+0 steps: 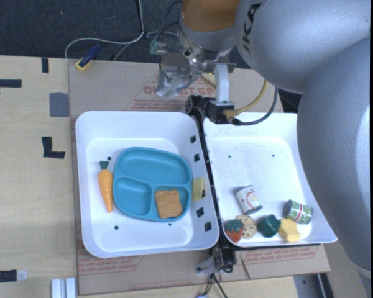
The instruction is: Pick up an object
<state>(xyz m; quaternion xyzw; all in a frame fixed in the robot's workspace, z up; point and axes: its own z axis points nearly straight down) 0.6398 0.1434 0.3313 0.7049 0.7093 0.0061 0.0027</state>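
The worktop point(25, 185) is pale wood with black marks, and a brown board lies on it under the two bins. In the left bin point(87, 166) an orange carrot point(105, 190) lies lengthwise just beside the left edge of a blue divided plate point(150, 182). A piece of toast point(168, 203) rests in the plate's lower right compartment. A small yellow block point(199, 188) sits between the plate and the bin's right wall (half hidden by the rim).

The right bin point(280, 151) has its things gathered near its front edge: a small white can with a red label point(248, 198) lying tilted, a round red and tan piece point(240, 227) near the front left corner, a dark teal piece point(268, 225) just beside it, a yellow piece point(290, 230) touching the teal one, and a green-labelled can point(298, 212) on its side just behind the yellow piece.

The arm point(311, 42) fills the upper right, its orange band at the top. The gripper point(174, 84) hangs over the brown board behind the left bin, well apart from all these things. Whether its jaws are spread or closed I cannot tell, and nothing is seen between them.
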